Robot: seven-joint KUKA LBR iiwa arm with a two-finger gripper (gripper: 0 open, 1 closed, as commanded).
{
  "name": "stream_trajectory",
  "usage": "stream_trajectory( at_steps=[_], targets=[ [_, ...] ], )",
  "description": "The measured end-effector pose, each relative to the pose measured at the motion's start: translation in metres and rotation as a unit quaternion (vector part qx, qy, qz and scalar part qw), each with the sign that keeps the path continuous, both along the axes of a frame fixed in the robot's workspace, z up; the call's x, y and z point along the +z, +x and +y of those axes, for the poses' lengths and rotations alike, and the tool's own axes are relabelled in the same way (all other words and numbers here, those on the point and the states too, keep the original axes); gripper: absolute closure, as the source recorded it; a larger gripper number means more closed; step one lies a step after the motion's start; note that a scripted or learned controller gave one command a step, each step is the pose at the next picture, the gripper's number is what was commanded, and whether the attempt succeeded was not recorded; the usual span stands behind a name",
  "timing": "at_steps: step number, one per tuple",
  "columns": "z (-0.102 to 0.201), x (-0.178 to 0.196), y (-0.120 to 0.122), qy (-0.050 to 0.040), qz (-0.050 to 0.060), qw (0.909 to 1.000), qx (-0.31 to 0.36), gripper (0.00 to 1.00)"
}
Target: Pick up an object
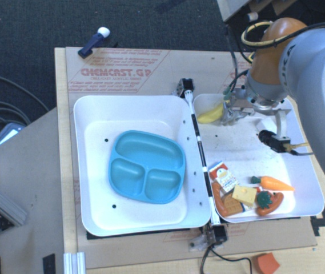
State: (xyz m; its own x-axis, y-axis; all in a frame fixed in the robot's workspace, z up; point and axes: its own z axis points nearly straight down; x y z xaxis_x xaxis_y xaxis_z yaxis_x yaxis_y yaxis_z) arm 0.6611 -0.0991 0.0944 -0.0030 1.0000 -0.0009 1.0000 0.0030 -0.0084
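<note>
A yellow banana (210, 116) lies in the far left corner of the right bin (308, 204). My gripper (231, 112) is low over that corner, right at the banana's right end; whether it touches the fruit I cannot tell. Toy foods sit in a cluster at the bin's near edge: an orange carrot (276, 183), a yellow cheese wedge (244, 195), a red and white carton (224, 177), a small green broccoli (263, 198) and a reddish flat piece (229, 208) under them.
The left bin (88, 170) holds a blue divided plate (147, 166). A black part with a cable (273, 140) hangs over the right bin's middle. A blue and white marker (93, 42) lies on the cardboard behind the bins. An orange block (267, 262) sits at the bench front.
</note>
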Motion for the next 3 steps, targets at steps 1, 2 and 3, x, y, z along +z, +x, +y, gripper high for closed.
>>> stream_trajectory(
  at_steps=[1, 2, 3],
  targets=[
    [0.000, 0.000, 0.000, 0.0000, 0.000, 1.0000, 0.000, 0.00],
    [0.004, 0.014, -0.076, 0.0008, -0.003, 1.0000, -0.002, 0.00],
    [0.002, -0.010, -0.052, 0.0005, -0.004, 1.0000, -0.001, 0.00]
  ],
)
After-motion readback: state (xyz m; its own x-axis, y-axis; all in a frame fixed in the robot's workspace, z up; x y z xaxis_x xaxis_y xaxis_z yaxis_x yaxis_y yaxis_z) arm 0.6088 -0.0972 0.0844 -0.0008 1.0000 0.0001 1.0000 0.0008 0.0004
